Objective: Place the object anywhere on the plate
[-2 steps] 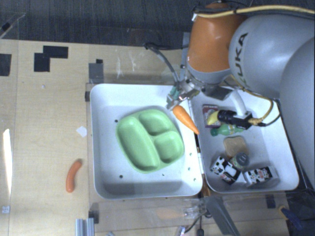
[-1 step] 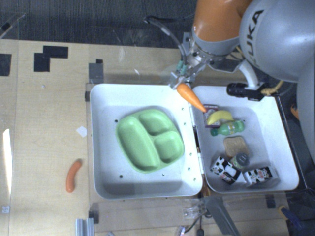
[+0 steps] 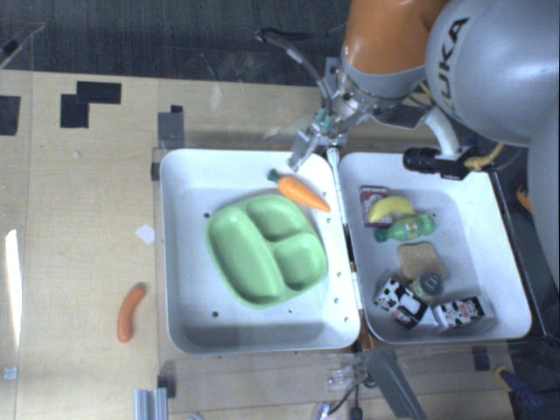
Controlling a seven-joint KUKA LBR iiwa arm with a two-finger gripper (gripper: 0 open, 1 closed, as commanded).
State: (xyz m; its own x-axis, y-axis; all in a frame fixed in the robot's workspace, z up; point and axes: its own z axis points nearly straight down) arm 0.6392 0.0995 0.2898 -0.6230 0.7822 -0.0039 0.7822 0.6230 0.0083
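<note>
One orange carrot (image 3: 302, 192) (green-tipped), seemingly touching green plate (image 3: 267, 250)

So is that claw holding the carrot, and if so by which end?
Cannot be told. The claw sits just above the carrot, near its green leafy end, but no grip shows.

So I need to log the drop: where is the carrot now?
The carrot lies in the left bin, at the green plate's upper right edge, just below the gripper.
</note>
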